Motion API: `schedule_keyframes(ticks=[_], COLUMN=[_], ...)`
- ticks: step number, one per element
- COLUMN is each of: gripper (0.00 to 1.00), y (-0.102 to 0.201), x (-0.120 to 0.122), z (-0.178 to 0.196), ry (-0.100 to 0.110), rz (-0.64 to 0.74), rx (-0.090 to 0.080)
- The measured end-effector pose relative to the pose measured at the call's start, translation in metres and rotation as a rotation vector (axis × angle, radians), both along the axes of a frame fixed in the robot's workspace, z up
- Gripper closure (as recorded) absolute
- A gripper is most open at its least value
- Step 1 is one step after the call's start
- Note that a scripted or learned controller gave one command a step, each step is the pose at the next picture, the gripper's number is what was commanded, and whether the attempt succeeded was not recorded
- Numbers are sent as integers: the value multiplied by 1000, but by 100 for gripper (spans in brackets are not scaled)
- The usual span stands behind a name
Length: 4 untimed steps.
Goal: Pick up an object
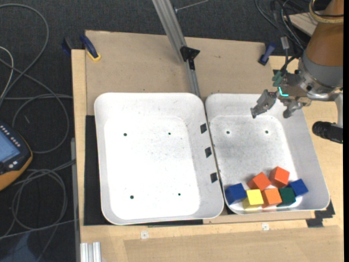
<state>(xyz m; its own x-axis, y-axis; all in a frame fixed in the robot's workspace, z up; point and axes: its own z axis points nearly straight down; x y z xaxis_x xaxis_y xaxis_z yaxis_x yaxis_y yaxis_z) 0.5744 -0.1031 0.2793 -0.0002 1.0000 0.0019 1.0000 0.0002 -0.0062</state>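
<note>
claw [276, 107] first: it hangs over the far edge of the right bin [305, 146], near that bin's far right corner, with its two fingers spread well apart and nothing between them. one finger [260, 106] points down toward the bin's far middle, the other sits nearer the far right rim.

blocks [266, 191] are what i am after, and they are all bunched at the near edge of the right bin, well apart from where i hang. a blue block [235, 192] lies at the left end of the bunch, a yellow block [254, 198] just beside it, orange ones in the middle, a green block [287, 195] and another blue block [299, 187] toward the near right corner. several of them touch one another, so they are packed tight. the left bin [109, 113] holds no block that i can see.

as i judge it, i am at the start of the approach: nothing gripped, nothing lifted, and not yet above a target. the next move calls for carrying my claw across the bin toward its near edge, choosing a block with room on two sides, and lining my fingers up with those free sides before i come down. the blue block at the left end looks like the easiest, since its left side is clear. the risk is a finger landing on a neighbour or on the bin's rim.
</note>
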Motion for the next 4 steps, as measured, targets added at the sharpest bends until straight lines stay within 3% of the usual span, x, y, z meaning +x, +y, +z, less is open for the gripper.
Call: schedule_keyframes(ticks=[1,4], gripper=[0,0], y=[0,2], x=[1,-1], z=[2,-151], ry=[-5,1], rz=[0,0], rx=[-1,1])
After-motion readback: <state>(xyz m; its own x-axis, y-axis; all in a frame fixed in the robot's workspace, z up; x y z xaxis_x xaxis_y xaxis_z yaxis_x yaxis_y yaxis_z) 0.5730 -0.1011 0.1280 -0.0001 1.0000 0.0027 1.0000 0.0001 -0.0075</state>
